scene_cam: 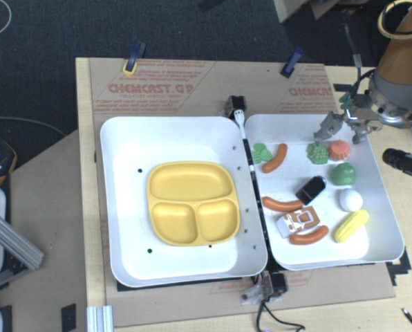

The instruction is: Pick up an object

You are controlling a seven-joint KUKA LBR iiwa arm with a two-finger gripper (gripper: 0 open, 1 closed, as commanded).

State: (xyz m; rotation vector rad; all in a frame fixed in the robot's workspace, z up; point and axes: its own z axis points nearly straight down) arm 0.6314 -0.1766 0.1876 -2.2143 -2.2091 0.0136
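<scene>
A tan cardboard-covered surface (192,81) printed with faded red lettering sits over dark blue-grey carpeted floor (54,19). Two small clamps (one yellow-tipped (131,61), one blue (291,62)) pinch its far edge. A thin pale cable (5,5) loops across the carpet at upper left.

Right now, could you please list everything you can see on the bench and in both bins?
Divided plate: 1, yellow, left bin.
Bins: 2, white, side by side.
Sausages: 3, orange-red, right bin.
Green toy vegetables: 3, right bin, upper half.
Corn: 1, yellow, lower right.
Egg: 1, white, above the corn.
Black block: 1, bin centre.
Pink piece: 1, under the tool.
Orange-and-white packet: 1, near the lower sausages.
Clamps: 2, board's far edge.
Tool: 1, grey, open above right bin's far corner.
</scene>
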